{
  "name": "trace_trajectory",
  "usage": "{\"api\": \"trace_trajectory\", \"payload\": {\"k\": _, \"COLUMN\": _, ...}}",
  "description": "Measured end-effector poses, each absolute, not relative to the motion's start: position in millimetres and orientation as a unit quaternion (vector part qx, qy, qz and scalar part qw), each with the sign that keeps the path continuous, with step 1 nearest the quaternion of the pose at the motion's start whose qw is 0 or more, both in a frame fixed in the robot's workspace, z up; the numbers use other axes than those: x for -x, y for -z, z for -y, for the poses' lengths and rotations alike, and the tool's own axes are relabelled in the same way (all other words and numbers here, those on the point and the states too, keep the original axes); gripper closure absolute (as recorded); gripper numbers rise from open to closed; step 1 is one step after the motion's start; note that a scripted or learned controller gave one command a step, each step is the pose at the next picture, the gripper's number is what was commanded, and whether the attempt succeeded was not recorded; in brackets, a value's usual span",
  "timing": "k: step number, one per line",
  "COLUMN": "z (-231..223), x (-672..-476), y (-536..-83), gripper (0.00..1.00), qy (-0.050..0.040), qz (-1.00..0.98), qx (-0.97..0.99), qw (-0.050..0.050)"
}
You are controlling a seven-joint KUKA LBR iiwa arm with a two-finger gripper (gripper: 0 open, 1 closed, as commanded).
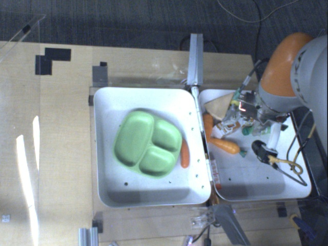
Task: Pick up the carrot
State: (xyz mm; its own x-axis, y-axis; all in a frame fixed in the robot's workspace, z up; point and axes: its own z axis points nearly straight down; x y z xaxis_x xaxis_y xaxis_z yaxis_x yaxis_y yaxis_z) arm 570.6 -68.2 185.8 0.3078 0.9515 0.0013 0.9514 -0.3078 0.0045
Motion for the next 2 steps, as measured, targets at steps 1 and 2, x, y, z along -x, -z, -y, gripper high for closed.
{"api": "trace_trajectory", "payload": {"k": 1, "z": 35.0, "x": -492.9, "y": -184.7, "gripper": 0.00, "qy": -0.0014, "qz": -0.582, "qx": -0.814, "qw": 0.001}}
{"api": "trace_trajectory", "payload": {"k": 2, "z": 35.0, "x": -492.9, "y": -184.8, "gripper": 0.00, "qy": -0.0013, "qz": -0.582, "qx": -0.814, "qw": 0.000}}
